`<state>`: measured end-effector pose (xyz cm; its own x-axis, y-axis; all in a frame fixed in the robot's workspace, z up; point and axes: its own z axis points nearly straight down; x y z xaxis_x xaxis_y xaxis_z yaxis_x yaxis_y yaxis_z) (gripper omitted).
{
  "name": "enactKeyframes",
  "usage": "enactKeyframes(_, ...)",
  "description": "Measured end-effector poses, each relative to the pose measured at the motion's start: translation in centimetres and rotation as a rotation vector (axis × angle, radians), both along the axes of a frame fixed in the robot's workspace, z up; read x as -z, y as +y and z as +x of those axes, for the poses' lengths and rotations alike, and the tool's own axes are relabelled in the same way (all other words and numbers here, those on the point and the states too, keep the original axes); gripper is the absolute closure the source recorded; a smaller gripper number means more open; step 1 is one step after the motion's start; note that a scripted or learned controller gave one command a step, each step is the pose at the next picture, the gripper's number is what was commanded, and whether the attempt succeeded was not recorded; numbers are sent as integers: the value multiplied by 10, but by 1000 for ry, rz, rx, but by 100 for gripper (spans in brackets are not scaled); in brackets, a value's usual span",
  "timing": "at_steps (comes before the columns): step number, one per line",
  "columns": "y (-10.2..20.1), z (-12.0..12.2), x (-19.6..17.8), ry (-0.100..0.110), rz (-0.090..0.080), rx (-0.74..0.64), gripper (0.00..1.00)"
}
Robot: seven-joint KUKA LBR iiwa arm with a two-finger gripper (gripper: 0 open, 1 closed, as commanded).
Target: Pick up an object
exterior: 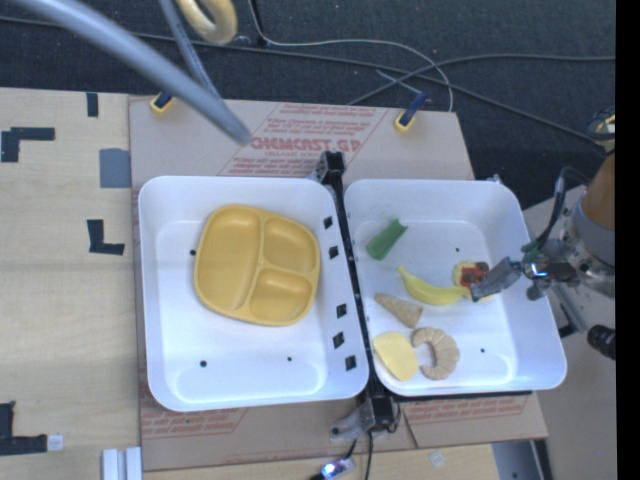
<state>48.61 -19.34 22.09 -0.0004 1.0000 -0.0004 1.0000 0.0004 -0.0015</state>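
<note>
1. You see the gripper (487, 282) over the right bin (500, 208), its tip touching a red-and-yellow object (467, 271).
2. You cannot tell how open it is.
3. The banana (432, 289) lies just left of that object.

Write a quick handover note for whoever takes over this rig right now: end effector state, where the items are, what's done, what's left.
End effector: low at the right bin's right side, beside a small red and yellow item; grip state unclear.
Right bin: green piece, banana, tan wedge, yellow slice, croissant.
Left bin: yellow divided plate.
Done: nothing visibly lifted.
Left: grasp and lift one object.
</note>
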Motion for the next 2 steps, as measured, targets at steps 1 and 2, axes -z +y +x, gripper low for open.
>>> enactKeyframes(1,10,3,52,5,2,-1,0)
enactKeyframes(2,11,-1,116,5,2,0,0)
